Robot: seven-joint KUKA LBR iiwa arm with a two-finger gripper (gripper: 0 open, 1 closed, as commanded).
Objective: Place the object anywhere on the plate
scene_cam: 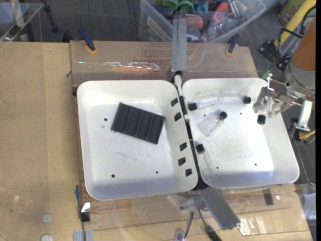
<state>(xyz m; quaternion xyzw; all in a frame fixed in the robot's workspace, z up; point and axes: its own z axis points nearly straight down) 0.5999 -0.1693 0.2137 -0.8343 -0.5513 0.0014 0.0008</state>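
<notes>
Hovering at the right bin's (281,157) far-right corner: gripper (266,107), can't tell if it's wide, narrow or holding anything. A black-capped clear vial (261,115) sits right at the gripper, grip not confirmable. Dark ribbed rectangular plate (138,123) lies flat in the left bin (100,182), slightly rotated, left of centre. Other clear vials in the right bin: two (204,102) along the far wall, one (213,122) mid-left, one (201,152) against the divider. All well apart from the plate.
</notes>
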